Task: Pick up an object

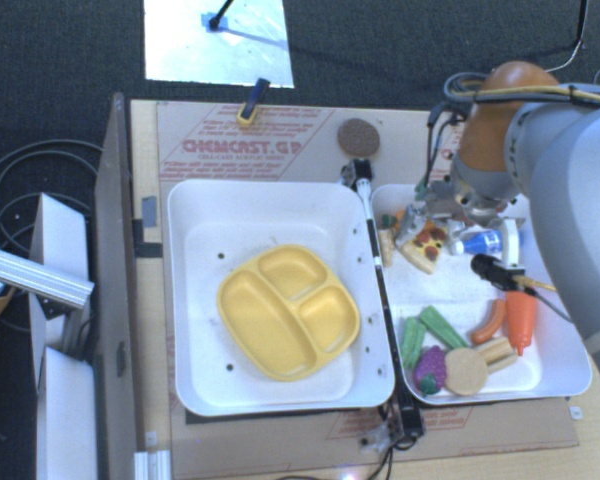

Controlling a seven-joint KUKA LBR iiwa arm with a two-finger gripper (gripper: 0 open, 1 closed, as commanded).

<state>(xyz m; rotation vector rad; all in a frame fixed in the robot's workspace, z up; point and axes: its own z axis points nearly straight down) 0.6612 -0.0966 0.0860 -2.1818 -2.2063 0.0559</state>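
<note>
Flat wedge of toy pizza, tan crust with red and yellow topping (426,247), lying in far-left corner of right-hand shallow white bin (570,373). Directly under and just on the near side of two-finger gripper (420,218); touching or apart: cannot tell. Long axis of wedge roughly diagonal, point toward bin divider. Gripper state: cannot tell. Blue-and-white small bottle (477,241) just right of gripper, beside wedge. Orange plastic carrot (521,320) and green toy pods (427,330) well nearer the camera. Yellow three-compartment plate (287,311) far left, in other white bin (195,268). Judgement: short vertical descent, slight offset toward near side.
</note>
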